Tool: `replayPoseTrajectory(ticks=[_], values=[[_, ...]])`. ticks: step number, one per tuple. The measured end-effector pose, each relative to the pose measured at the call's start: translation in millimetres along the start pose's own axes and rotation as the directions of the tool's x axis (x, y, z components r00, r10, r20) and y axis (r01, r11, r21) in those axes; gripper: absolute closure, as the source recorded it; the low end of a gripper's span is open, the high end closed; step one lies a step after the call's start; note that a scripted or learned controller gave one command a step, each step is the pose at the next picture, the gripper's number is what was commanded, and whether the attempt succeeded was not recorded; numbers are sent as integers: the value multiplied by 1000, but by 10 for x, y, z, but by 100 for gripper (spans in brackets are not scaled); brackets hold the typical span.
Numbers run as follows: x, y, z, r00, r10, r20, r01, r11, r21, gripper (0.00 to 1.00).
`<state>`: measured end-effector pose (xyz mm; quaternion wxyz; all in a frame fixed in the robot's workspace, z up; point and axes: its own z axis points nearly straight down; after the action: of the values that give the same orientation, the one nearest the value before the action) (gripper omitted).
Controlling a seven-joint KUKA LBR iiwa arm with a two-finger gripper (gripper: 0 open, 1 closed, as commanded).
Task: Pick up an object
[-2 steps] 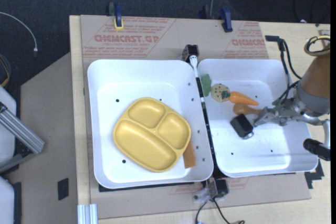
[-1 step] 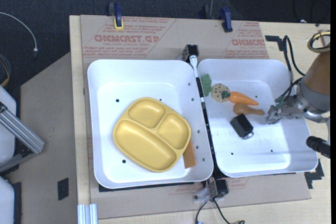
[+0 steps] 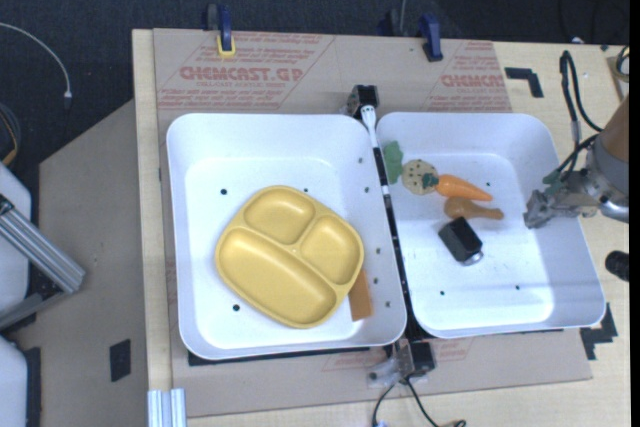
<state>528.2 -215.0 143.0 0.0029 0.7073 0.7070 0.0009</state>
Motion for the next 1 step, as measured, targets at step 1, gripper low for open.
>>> replayPoseTrajectory(ticks=[1], values=[[13, -60, -470, 1000, -1, 0, 1, 1000, -1, 100]])
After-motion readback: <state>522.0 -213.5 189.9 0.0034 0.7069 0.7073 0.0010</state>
